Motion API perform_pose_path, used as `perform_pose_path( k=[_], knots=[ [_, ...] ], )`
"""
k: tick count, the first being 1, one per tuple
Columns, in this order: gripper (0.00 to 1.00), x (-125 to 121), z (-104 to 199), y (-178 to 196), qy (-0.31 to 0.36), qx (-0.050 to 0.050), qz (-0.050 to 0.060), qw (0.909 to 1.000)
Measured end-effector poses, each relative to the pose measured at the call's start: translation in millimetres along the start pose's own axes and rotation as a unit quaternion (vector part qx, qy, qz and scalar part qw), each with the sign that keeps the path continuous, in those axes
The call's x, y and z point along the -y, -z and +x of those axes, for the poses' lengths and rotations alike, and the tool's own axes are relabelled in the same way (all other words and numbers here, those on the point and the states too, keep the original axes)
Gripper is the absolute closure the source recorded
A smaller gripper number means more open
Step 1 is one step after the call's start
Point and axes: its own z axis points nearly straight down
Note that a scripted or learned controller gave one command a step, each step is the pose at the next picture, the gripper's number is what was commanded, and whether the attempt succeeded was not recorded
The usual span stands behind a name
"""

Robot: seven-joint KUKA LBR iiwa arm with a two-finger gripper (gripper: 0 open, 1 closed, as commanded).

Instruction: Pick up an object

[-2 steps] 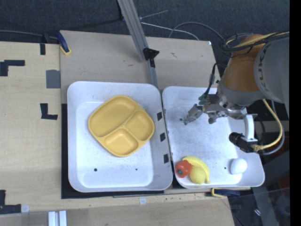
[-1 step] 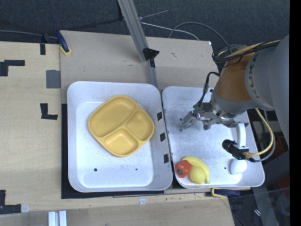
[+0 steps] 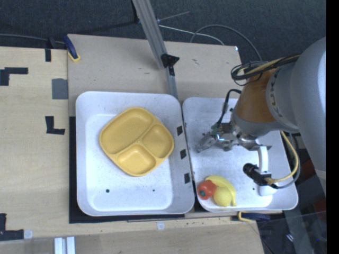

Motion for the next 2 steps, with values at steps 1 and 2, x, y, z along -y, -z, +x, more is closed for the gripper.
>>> perform_pose_path(
  k=[1, 2],
  knots=[
    [1.00, 0, 1, 11, 0.000, -0.001, 0.000, 1.0000],
    [1.00, -9, 6, 69, 0.000, -0.001, -0.002, 1.0000]
  ],
)
